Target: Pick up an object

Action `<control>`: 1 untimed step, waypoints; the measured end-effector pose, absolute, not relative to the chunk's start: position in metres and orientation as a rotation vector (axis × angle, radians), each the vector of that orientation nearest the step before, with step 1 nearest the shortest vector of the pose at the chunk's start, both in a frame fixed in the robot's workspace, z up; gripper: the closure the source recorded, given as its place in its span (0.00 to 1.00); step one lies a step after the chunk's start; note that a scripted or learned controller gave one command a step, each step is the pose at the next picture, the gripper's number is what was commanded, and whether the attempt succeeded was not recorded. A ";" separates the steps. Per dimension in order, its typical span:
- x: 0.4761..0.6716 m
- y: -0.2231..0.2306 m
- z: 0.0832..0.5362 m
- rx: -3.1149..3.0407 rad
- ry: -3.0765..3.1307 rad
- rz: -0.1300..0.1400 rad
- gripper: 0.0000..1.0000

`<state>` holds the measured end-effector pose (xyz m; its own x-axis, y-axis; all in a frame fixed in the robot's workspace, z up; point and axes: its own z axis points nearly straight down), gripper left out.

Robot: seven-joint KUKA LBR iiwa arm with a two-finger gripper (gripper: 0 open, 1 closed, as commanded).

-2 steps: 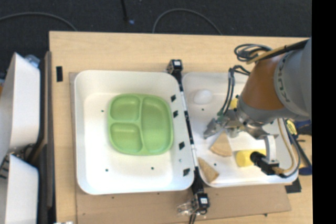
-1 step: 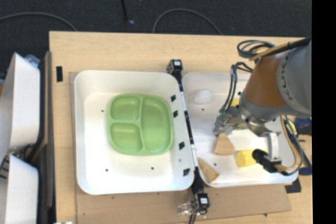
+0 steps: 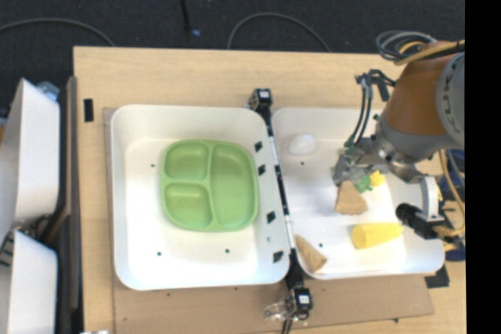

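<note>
The right bin point(image 3: 313, 125) holds several small objects. A white egg-shaped thing point(image 3: 302, 143) lies near its back left. A tan wedge point(image 3: 350, 202) rests in the middle, with a small green and yellow piece point(image 3: 368, 181) just behind it. A yellow block point(image 3: 376, 235) lies toward the front right. Another tan wedge point(image 3: 311, 254) sits at the front left corner. My gripper point(image 3: 350, 170) hangs low over the first tan wedge and the green piece, under the orange-banded wrist point(image 3: 419, 105). Its fingertips blur into those objects.
The left bin point(image 3: 133, 246) carries a green divided plate point(image 3: 210, 184) in its middle. A raised divider with black clips point(image 3: 274, 184) separates the bins. Cables point(image 3: 399, 43) loop behind the arm. White boxes point(image 3: 31, 160) stand off the bench's left edge.
</note>
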<state>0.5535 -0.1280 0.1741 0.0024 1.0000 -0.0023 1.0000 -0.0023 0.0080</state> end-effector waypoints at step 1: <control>0.545 -0.133 0.229 2.219 2.215 0.006 1.00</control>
<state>0.5455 -0.1328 0.2288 0.0018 1.0000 -0.0021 1.0000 -0.0018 0.0073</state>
